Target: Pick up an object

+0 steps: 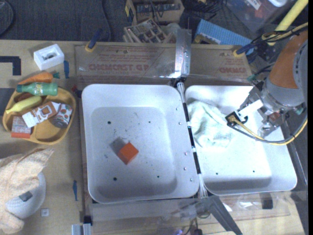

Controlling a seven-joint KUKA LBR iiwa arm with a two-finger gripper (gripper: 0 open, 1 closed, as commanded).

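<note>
An orange cube [129, 152] lies in the left bin [89, 131], a little left of its middle, with a small grey piece [117, 144] touching its upper left side. A crumpled pale green-white cloth [208, 124] lies in the right bin [244, 173], against its left wall. My gripper [268, 127] hangs over the right bin's right side, to the right of the cloth and apart from it. Nothing shows between its tips.
A cardboard wall [127, 65] runs behind both bins. Left of the bins, a yellow bowl [10, 124] holds toy food and packets. A white box [49, 57] sits behind it and a beige cloth [19, 173] lies in front.
</note>
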